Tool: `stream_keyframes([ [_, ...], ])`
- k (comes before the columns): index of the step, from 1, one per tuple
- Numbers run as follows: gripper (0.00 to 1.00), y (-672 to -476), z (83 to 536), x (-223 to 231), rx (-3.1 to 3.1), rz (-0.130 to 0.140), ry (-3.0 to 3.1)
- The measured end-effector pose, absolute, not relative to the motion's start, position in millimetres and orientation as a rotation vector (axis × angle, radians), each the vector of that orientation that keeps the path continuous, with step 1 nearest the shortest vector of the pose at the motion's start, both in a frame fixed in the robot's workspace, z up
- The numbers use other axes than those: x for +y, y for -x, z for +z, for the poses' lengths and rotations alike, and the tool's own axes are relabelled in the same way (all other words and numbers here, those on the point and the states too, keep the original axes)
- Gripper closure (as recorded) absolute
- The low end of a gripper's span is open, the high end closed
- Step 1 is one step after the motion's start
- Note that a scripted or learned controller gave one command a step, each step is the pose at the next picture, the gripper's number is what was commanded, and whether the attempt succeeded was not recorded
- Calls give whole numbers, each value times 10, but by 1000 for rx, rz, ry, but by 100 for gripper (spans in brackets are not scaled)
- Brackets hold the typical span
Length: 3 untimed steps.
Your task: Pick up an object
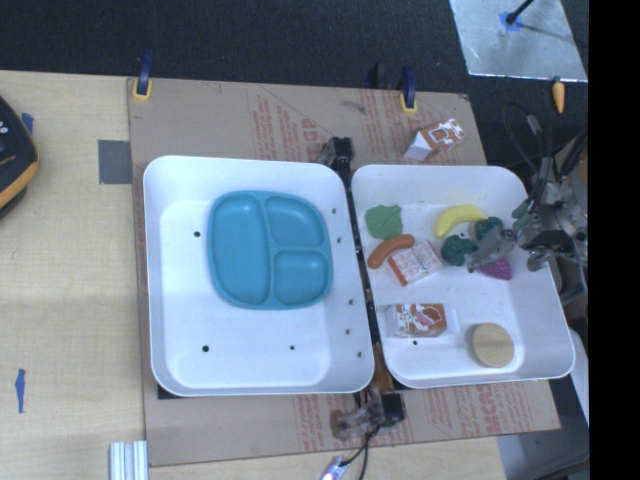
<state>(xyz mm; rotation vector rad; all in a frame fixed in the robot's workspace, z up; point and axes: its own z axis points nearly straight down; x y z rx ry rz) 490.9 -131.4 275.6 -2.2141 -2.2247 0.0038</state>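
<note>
The right bin (540, 298) holds several small items. A green piece (383, 218), a yellow banana (458, 218) and an orange-red sausage (389, 251) lie toward its far side. A small printed packet (414, 262) is beside the sausage, a second packet (419, 319) lies nearer the front, and a round tan disc (492, 345) is at the front right. My gripper (505, 246) reaches in low over the bin's right side. It is right by a dark teal object (462, 249) and a purple object (497, 268). I cannot tell whether it touches either.
The left bin (170, 298) holds a blue divided plate (269, 248). A small carton (435, 139) lies on the cardboard behind the right bin. Cables and arm hardware (555, 198) crowd the right edge. A yellow-black device (12, 158) sits at the far left.
</note>
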Motion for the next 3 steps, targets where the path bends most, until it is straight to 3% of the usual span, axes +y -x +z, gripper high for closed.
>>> stream_keyframes([
  [1,0,-5728,1874,-1715,-2225,7,2215],
  [2,0,-6314,912,-1603,-2227,6,2214],
  [3,0,-6562,922,-2022,-2219,0,2209],
])
